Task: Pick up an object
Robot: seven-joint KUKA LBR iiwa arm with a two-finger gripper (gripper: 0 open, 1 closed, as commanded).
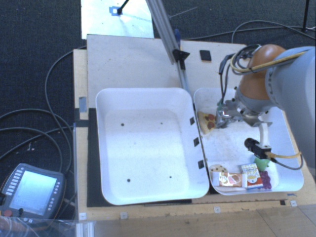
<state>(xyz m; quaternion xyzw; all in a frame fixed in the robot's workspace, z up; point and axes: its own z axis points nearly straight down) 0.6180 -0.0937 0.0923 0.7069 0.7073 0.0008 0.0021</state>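
Two shallow white bins are seen side by side on the bench (133, 58). The left bin (148, 147) is the larger in the frame; the right bin (286, 181) is partly covered by the arm (289, 78), which enters from three o'clock.

The gripper (220, 116) is lowered into the upper left part of the right bin, close to the wall shared with the left bin. Whether it is spread or closed cannot be told, as it is seen from above and is masked by the wrist hardware.

A pizza slice toy (206, 121), yellow with red spots, lies on the floor of the right bin just beside the gripper, at about nine o'clock from it. It appears to touch or nearly touch the gripper's tip, but nothing is seen clamped in the gripper.

Further things are gathered along the near edge of the right bin, at about five to six o'clock from the gripper and well apart from it: a flat packet with a biscuit picture (226, 177), a small red and white carton (252, 175) just beside it, a purple bunch of grapes (266, 179) at the carton's right, and a green object (261, 163) above them, partly hidden by a black fitting on the arm.

A teach pendant (30, 190) lies on the floor at the lower left, outside the bench.
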